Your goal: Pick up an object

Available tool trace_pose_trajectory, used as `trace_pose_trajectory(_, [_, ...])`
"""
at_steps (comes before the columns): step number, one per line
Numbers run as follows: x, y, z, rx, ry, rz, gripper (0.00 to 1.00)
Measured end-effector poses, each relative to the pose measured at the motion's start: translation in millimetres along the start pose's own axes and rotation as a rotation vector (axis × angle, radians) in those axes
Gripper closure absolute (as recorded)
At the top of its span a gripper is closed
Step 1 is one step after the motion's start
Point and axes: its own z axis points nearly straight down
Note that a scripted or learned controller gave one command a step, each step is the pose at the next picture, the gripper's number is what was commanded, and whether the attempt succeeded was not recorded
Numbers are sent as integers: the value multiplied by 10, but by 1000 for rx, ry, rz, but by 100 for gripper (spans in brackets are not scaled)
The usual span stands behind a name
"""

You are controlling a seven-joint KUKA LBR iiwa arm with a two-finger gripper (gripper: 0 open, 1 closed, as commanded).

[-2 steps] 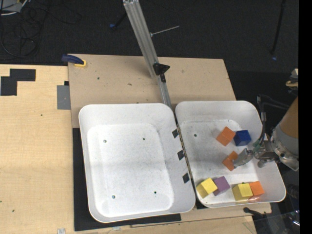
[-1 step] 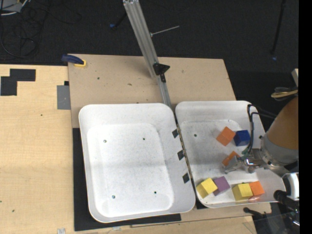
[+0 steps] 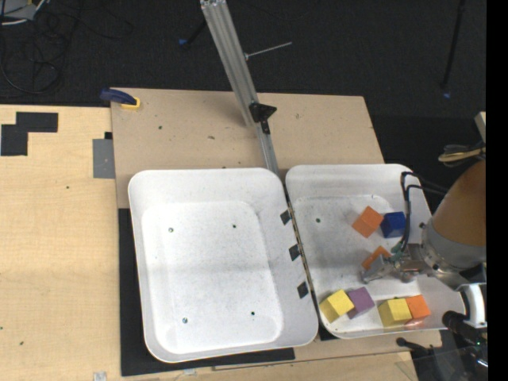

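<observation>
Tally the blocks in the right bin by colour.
Orange blocks: 3
Yellow blocks: 2
Blue block: 1
Purple block: 1
Total: 7, all in the right bin.

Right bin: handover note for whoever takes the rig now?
Gripper is low in the right bin, fingers around a small orange block; grasp not confirmed, nothing lifted.
Loose in that bin: orange cube touching blue cube farther back; yellow block against purple block, yellow cube against orange cube along the near edge.
Left: close, lift, verify.
</observation>
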Motion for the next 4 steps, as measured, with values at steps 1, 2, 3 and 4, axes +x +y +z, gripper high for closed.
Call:
trace_pose_trajectory(1, [-6,-8,-93,2,2,7,100])
trace_pose_trajectory(2, [20,75,-551,-5,-2,-5,100])
trace_pose_trajectory(3, [-33,0,-1027,-5,-3,-5,100])
trace_pose_trajectory(4, [-41,-4,-1661,-8,-4,-5,100])
